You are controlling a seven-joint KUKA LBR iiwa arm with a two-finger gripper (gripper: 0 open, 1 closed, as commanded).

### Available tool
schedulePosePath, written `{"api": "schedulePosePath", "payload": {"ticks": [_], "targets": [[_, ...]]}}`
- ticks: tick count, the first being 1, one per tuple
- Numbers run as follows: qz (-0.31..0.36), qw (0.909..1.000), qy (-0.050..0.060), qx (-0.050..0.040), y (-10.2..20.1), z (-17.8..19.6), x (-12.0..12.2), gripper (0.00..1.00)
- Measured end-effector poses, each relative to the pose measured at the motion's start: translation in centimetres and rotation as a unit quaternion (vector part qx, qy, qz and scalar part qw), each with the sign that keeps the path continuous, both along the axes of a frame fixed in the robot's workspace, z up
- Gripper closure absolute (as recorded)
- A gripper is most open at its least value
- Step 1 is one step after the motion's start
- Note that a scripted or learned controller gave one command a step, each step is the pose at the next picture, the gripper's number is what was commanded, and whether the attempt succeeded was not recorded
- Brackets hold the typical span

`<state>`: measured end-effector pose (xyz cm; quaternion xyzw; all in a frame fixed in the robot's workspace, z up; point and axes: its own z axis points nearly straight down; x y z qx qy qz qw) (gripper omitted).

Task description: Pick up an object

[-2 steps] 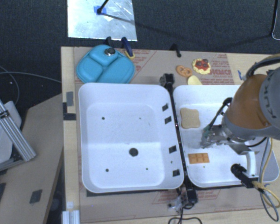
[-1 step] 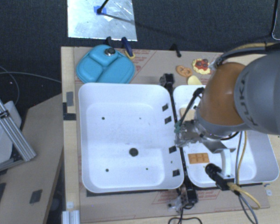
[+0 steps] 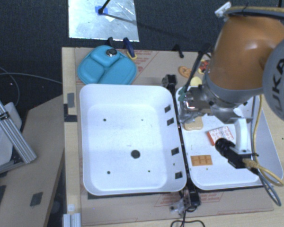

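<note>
The arm's orange band and grey wrist hang low over the right bin [image 3: 217, 181] and hide most of its far half. My gripper [image 3: 190, 105] is down at the bin's left side, just above a tan, bread-like piece [image 3: 194, 124]. A red and white packet [image 3: 221, 135] lies to the right of that piece. Nearer the front lies an orange waffle-like square [image 3: 201, 160]. At the bin's back edge a yellow item [image 3: 195, 82] and an orange one [image 3: 185, 71] peek out beside the arm.
The left bin [image 3: 92, 126] has a small dark round thing [image 3: 135, 154] on its floor. A blue lidded tray [image 3: 107, 66] sits behind it on the bench. A black connector and yellow cable [image 3: 236, 157] hang from the arm over the right bin.
</note>
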<state>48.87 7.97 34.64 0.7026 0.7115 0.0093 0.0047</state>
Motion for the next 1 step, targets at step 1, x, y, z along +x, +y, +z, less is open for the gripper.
{"api": "schedulePosePath", "payload": {"ticks": [1], "targets": [[-0.009, 0.9999, 0.005, -0.0044, -9.42, 6.14, 1.20, 1.00]]}}
